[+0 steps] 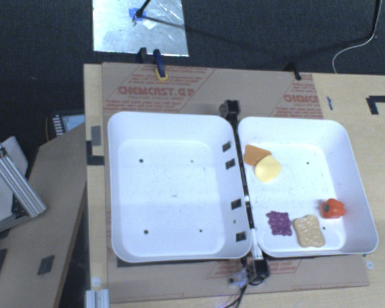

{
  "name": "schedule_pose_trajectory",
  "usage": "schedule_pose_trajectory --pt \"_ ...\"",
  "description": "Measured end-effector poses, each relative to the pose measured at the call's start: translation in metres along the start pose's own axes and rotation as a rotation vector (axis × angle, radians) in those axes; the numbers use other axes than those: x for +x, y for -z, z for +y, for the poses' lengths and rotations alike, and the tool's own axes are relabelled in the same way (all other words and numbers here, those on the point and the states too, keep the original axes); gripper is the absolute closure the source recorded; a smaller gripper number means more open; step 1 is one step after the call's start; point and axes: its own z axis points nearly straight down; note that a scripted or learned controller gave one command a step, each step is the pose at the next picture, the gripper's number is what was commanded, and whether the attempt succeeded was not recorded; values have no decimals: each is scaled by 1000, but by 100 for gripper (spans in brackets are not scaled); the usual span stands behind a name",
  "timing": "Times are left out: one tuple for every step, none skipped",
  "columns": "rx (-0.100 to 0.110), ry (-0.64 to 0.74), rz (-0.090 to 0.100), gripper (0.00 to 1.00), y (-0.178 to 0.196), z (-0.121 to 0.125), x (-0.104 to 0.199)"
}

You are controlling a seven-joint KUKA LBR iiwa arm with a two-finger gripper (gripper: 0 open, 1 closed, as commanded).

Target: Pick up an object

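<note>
From the camera above the surface, every candidate for the pick lies in the right-hand shallow white bin; the left-hand white bin sits beside it.

An orange wedge-shaped piece touches a pale yellow round piece near the divider. Going for either could nudge or drag the other, or pinch both at once.

The small purple bunched cluster and the tan flat biscuit-like piece lie just beside each other near the front wall. Both look low and flat, so I'd guess the gripper could close over them and come away with nothing.

The red rounded tomato-like piece sits near the right wall and might roll.

I cannot tell the gripper's state, nor the arm's pose.
</note>
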Motion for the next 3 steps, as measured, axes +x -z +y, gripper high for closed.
schedule_pose_trajectory --pt "-4 2 0 100 11 1 0" --pt "-8 5 -1 100 23 1 0" --pt "-12 7 -1 100 34 2 1"
